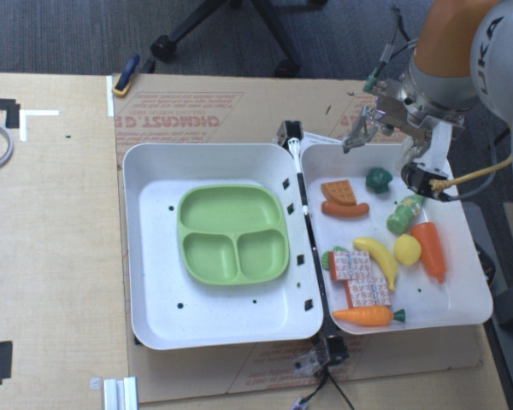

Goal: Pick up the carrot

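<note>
An orange carrot [366, 316] with a small green stub lies along the front wall of the right bin [472, 301]. A second, larger red-orange carrot-like piece [431, 248] with a pale green top [403, 215] lies near the bin's right side. My gripper [386, 149] hangs over the bin's back part, well behind both pieces. It is open, with nothing between its fingers [357, 135]. The dark green toy [378, 178] sits just below it.
The right bin also holds a red sausage [345, 209], an orange wedge [338, 191], a banana [379, 260], a lemon [407, 248] and a red-and-white box [360, 278]. A green divided plate [234, 233] lies in the left bin [145, 254].
</note>
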